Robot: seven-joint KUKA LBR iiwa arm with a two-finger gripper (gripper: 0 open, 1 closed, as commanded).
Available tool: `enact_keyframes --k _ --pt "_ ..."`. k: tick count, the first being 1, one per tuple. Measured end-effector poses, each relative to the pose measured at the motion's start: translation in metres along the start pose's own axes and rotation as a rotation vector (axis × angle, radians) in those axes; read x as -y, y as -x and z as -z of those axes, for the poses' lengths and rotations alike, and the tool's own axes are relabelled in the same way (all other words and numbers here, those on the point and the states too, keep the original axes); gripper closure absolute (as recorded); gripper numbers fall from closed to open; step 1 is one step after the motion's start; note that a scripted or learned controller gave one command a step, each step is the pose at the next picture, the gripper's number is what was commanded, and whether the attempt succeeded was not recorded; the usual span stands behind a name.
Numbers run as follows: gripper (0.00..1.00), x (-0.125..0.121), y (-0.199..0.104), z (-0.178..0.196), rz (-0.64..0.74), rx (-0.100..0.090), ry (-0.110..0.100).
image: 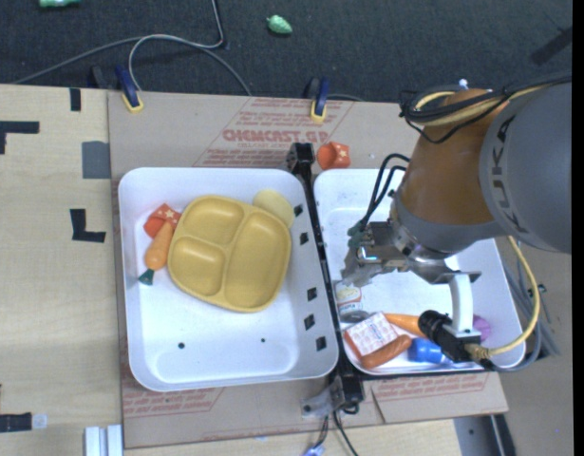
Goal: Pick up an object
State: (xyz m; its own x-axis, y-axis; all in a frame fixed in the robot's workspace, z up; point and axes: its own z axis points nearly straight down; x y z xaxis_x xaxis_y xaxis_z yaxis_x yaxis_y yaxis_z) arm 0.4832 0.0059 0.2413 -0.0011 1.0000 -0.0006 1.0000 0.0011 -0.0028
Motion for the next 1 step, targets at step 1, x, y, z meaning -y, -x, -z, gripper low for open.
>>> enact_keyframes --k 1 --pt "1.0 -0.0003 -0.0004 0.0096 0.001 0.0 -0.001"
